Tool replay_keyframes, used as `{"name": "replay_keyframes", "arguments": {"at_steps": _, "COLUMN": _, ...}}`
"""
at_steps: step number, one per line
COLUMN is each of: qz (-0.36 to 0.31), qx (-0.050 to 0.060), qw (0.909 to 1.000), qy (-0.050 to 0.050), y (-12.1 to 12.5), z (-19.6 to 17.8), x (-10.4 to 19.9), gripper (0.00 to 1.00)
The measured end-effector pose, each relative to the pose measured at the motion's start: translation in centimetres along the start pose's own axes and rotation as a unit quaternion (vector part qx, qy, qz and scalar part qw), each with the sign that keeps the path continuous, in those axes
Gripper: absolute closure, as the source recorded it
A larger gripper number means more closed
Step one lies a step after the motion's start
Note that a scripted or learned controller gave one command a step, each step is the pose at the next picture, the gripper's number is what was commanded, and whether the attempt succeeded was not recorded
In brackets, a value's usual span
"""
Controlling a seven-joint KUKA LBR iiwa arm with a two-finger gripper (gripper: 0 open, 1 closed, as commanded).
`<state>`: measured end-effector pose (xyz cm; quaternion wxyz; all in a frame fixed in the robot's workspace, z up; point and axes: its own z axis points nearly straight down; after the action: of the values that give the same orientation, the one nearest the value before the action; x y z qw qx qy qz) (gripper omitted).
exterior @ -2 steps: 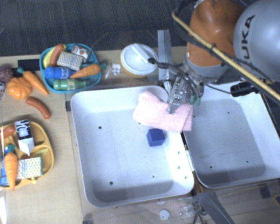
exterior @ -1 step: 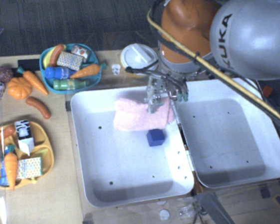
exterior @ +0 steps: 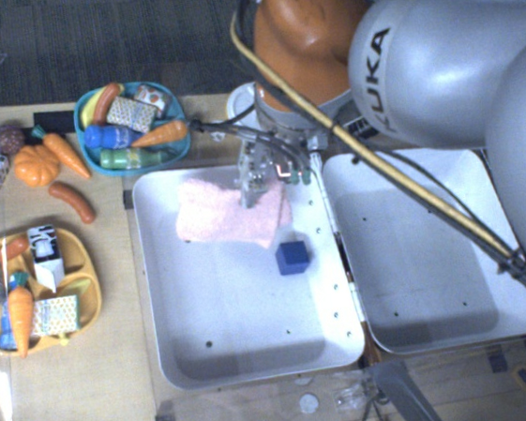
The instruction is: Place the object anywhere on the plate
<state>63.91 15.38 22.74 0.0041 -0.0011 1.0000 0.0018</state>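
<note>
Gripper [exterior: 261, 179] poised over the pink cloth [exterior: 230, 213] in the upper middle of the left bin [exterior: 176, 356]; cannot tell whether jaws clenched or released. Blue cube [exterior: 293, 256], likely the object, lying free just below the cloth's lower right corner, near the bin's right wall. Plenty of bare floor lower left.

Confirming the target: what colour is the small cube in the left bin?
Blue; the cube shows clearly in the camera view.
</note>
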Motion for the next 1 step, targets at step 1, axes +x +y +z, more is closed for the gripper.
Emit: {"name": "replay_keyframes", "arguments": {"at_steps": 1, "qz": 0.001, "qx": 0.0, "qw": 1.0, "qy": 0.0, "y": 4.86, "z": 0.21, "x": -1.7, "gripper": 1.0}}
